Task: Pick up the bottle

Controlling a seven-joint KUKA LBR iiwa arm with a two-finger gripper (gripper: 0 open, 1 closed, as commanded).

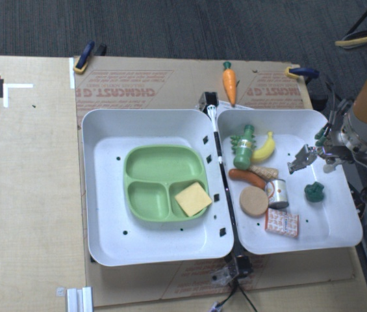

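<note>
- Two shallow white plastic bins [99, 194] side by side.
- Green plastic bottle [243, 145]: right bin's far-left part, long axis toward the far rim.
- Metal two-finger claw [302, 159]: right of bottle, apart; fingers spread, holding nothing.

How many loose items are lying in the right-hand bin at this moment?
8: green bottle and banana at the back; sausage, peanut-like piece, round cookie, can mid-bin; red packet in front; green broccoli-like piece on the right. Smaller items may be hidden underneath.
</note>
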